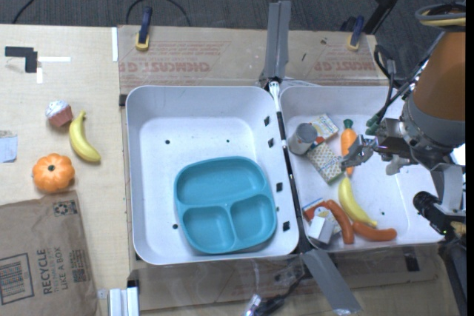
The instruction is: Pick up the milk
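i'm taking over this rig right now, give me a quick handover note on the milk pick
Gripper: the two-finger gripper sits low in the right white bin, beside the orange carrot and the patterned box. Nothing shows between its fingers; whether they are open or shut cannot be told.
Milk: the small white milk carton with a blue and orange top lies at the front of that bin, next to the red sausage and the yellow banana.
Done: nothing yet; the carton is untouched.
Left: move toward the front of the bin, grasp the carton, lift.
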Robot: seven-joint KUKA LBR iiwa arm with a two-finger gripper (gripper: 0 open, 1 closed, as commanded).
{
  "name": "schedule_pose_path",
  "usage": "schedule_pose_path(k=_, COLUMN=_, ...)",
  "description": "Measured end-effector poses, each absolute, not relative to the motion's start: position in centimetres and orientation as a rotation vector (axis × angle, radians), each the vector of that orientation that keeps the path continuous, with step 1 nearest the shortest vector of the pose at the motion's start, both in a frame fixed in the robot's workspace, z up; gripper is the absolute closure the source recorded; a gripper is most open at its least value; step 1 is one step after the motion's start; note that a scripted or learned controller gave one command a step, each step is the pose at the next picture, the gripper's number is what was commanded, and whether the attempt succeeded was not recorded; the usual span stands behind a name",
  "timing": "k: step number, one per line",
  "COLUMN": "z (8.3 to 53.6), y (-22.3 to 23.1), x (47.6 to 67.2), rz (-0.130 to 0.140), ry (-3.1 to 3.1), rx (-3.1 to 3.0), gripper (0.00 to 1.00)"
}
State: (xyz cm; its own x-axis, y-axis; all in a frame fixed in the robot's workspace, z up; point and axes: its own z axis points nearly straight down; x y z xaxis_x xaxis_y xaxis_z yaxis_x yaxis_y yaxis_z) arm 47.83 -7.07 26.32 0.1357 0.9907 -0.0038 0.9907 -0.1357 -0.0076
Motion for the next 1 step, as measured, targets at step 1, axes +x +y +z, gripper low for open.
schedule_pose_path(k=1, z=18.72, y=-1.65, x=48.24, rz=0.014, ry=-2.113, rx=-2.318, gripper=0.0)
